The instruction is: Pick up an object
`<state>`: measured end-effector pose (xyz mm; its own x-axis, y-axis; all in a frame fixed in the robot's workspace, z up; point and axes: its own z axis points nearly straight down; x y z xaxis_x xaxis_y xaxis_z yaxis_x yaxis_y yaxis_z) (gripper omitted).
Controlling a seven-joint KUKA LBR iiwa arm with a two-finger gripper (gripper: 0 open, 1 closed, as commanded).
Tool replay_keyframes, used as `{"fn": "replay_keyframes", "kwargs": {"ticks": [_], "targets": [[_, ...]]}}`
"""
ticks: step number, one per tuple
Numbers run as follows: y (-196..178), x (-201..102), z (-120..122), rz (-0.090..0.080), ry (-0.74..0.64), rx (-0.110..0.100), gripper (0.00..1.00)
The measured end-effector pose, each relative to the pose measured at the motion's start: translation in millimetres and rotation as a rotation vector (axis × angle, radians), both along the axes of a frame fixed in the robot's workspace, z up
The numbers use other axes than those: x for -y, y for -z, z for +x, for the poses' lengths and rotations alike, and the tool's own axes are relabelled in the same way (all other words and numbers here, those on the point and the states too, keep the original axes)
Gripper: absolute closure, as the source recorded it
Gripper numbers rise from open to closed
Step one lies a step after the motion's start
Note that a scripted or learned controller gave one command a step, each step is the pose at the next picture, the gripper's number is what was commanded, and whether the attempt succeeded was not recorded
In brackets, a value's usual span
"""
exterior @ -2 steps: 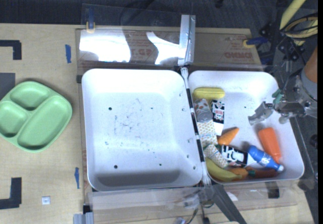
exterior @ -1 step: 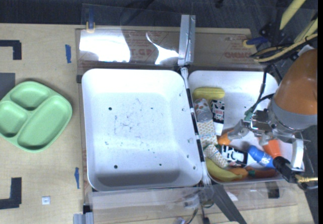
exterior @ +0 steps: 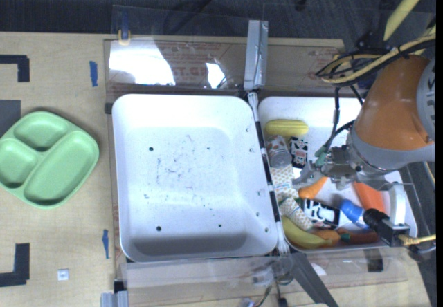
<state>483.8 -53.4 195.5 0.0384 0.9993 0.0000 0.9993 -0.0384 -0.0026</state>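
The right bin (exterior: pixel 325 106) holds a heap of small objects. A yellow piece (exterior: pixel 286 126) lies at its far end, with a small clear jar (exterior: pixel 279 154) and a black-and-white box (exterior: pixel 299 150) beside it. A banana (exterior: pixel 304 236) lies along the near wall, next to a mesh-wrapped item (exterior: pixel 291 210), a black-and-white packet (exterior: pixel 320 212), a blue piece (exterior: pixel 351 212) and an orange piece (exterior: pixel 369 196). My gripper (exterior: pixel 320 175) reaches down into the middle of this heap, over the orange and black-and-white items. The wrist hides what lies right beneath it.
The left bin (exterior: pixel 138 119) sits beside the right one, a shared wall between them. A green divided plate (exterior: pixel 46 157) rests on the bench at far left. Clear plastic panels stand behind the bins. Cables hang above the arm at upper right.
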Motion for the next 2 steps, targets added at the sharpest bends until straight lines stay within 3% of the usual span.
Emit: {"fn": "replay_keyframes", "kwargs": {"ticks": [1,2], "targets": [[13,7,-5,0.002,0.069,-0.004,0.00],[87,47,31,0.000,0.334,-0.003,0.00]]}}
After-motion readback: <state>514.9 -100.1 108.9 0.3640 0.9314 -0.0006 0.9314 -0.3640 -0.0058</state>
